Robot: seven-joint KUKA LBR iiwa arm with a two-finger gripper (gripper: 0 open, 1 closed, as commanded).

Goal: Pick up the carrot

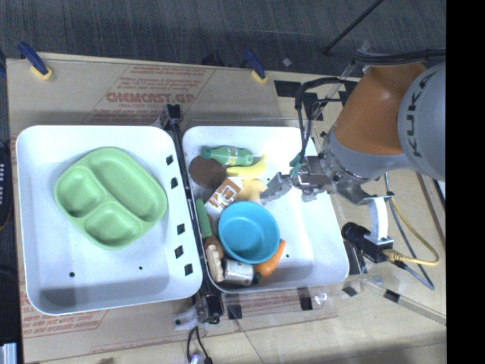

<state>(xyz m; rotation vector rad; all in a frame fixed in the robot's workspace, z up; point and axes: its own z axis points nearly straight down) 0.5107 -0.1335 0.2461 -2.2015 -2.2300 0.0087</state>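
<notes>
The orange carrot (271, 261) lay in the right white plastic bin (322, 237), near its front wall, partly tucked under the blue plastic bowl (248, 230). The claw (279, 187) hung over the same bin, beside a yellow banana-shaped toy (250, 171) and apart from the carrot; its opening could not be determined. A green divided plate (111, 196) sat in the left white bin (38, 226).
</notes>
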